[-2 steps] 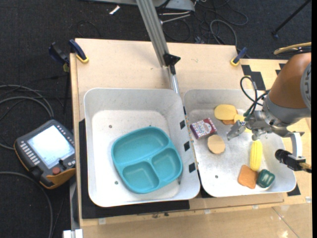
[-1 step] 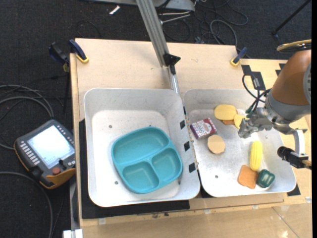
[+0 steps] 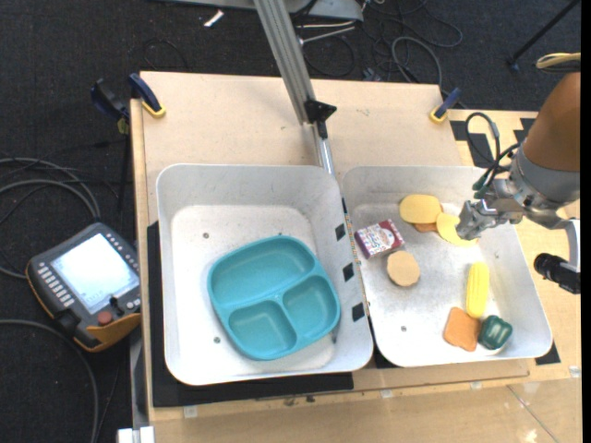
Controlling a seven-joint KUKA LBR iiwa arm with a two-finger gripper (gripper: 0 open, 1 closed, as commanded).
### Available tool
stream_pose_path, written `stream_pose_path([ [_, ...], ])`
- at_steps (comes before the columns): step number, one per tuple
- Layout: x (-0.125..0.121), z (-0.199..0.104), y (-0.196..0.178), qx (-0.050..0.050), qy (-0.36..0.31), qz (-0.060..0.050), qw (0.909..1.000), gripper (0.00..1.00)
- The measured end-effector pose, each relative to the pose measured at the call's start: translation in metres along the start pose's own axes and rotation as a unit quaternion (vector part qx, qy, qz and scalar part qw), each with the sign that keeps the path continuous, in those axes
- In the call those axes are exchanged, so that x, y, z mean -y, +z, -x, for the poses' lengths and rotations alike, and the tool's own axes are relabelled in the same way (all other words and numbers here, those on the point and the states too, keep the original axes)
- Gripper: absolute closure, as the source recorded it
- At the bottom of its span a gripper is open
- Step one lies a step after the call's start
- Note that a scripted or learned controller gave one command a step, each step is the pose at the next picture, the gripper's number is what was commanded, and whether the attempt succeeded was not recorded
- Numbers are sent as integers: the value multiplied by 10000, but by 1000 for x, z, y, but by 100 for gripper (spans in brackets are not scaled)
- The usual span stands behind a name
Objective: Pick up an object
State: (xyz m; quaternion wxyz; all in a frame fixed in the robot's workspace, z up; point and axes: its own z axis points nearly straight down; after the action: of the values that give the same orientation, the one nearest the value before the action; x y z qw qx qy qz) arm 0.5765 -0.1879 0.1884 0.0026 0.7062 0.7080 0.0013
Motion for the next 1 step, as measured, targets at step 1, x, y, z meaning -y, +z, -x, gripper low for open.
stream_pose_path([
  [1, -2, 0, -54, 2, -4, 5, 10000, 100],
])
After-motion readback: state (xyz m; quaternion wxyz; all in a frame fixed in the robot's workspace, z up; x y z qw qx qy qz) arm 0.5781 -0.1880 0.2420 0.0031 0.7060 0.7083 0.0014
